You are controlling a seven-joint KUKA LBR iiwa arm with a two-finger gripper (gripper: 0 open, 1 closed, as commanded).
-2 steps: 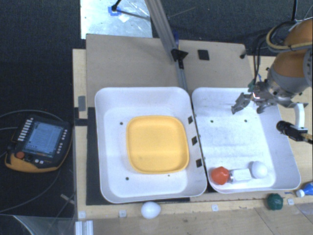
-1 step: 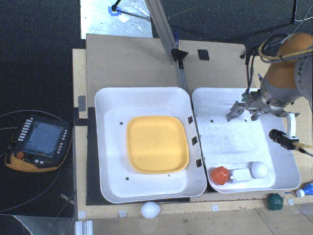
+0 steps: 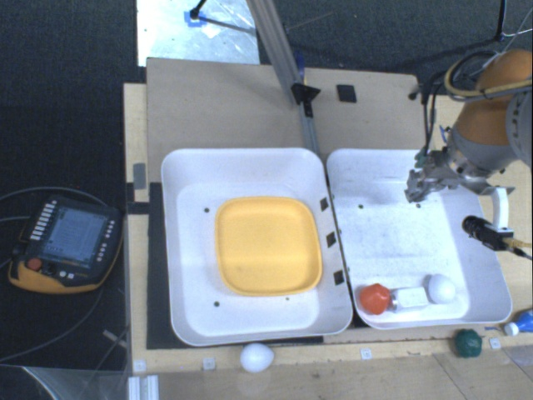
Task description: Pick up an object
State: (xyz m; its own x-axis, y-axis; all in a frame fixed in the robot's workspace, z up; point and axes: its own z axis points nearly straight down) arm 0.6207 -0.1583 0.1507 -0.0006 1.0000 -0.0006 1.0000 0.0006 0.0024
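In the right bin [image 3: 391, 248], along its near wall, lie a red-orange ball [image 3: 375, 298], a small white block [image 3: 410, 297] and a white ball [image 3: 440, 288]. A yellow square plate [image 3: 268, 244] rests in the middle of the left bin [image 3: 187, 223]. My gripper [image 3: 418, 190] hangs over the far right part of the right bin, well apart from the three objects, with nothing seen between its fingers.
A white egg-shaped object [image 3: 257, 357] lies on the bench in front of the left bin. A dark green ball [image 3: 467, 342] sits on the bench by the right bin's near corner. A teach pendant [image 3: 65, 243] lies on the floor at left.
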